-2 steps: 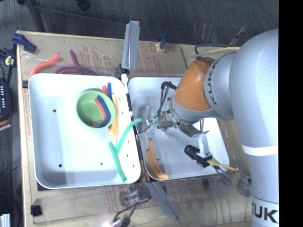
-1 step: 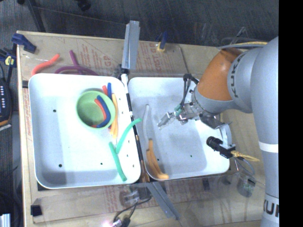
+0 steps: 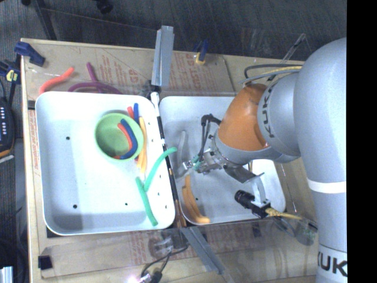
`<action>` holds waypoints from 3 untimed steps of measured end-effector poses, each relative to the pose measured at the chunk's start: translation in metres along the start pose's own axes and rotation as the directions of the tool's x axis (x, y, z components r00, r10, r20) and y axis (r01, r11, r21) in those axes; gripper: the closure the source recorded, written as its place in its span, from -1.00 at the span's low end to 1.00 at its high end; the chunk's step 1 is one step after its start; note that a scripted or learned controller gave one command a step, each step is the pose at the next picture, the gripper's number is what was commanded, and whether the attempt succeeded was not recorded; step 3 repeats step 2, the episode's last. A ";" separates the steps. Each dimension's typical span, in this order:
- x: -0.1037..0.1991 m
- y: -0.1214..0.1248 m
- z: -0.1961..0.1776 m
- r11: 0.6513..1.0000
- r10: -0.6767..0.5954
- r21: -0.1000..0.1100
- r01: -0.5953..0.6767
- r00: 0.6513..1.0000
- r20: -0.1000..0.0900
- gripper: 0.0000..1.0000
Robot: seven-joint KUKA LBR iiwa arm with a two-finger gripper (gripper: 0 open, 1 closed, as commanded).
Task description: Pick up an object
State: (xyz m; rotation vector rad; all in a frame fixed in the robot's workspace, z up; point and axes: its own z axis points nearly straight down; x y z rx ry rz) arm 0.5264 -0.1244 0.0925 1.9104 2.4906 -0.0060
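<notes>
My gripper (image 3: 195, 165) hangs low over the left part of the right bin (image 3: 194, 108), under the orange-banded wrist. An orange curved piece (image 3: 191, 202) lies just below it along the bin's left wall. A thin grey piece (image 3: 181, 143) lies just to the gripper's upper left. A long green tube (image 3: 150, 184) lies bent in the left bin (image 3: 44, 158), its upper end resting over the divider. In the left bin a green bowl (image 3: 112, 137) holds a red curved piece (image 3: 126, 131) and blue pieces (image 3: 135, 112), with a yellow-orange stick (image 3: 142, 143) at its right edge.
On the bench behind the left bin lie an orange tube (image 3: 56, 80) and a purple tube (image 3: 94, 86). Blue clamps (image 3: 29, 53) grip the bench's far edge. A grey metal bar (image 3: 162, 55) stands between the bins at the back. The arm covers the right bin's right half.
</notes>
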 end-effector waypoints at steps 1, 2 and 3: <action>0.000 0.000 -0.009 1.000 -0.005 0.002 0.005 1.000 -0.001 1.00; 0.057 0.048 -0.099 0.914 0.405 0.004 -0.405 0.914 -0.006 1.00; 0.057 0.048 -0.099 0.914 0.405 0.004 -0.405 0.914 -0.006 1.00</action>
